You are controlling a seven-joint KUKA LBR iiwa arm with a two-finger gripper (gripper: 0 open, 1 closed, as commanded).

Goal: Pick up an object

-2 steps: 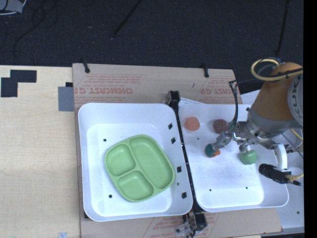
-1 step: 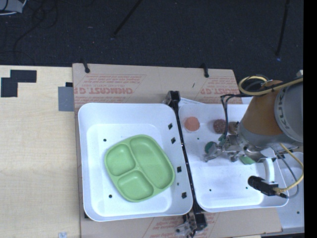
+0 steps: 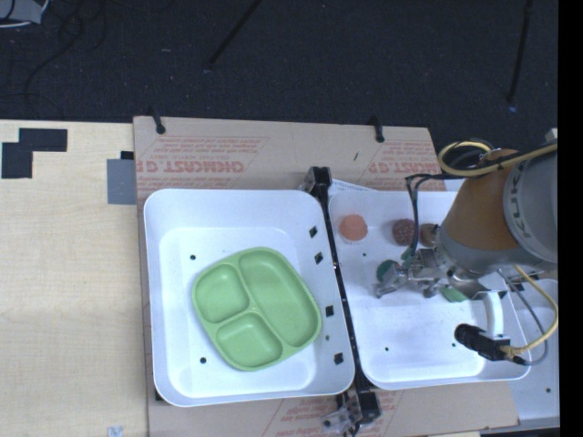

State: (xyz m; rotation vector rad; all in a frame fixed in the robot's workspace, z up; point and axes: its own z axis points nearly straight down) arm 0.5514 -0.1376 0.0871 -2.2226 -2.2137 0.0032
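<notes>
Dark carpet-like floor fills the top of the view, w/ thin cables running across it; a pale wood-grain bench top takes the left side, w/ dark rectangular marks and a grey patch near its upper edge; a brown cardboard sheet w/ red printed lettering lies on the bench, two small black clips at its top edge; lighting is even, no hard shadows.
</notes>
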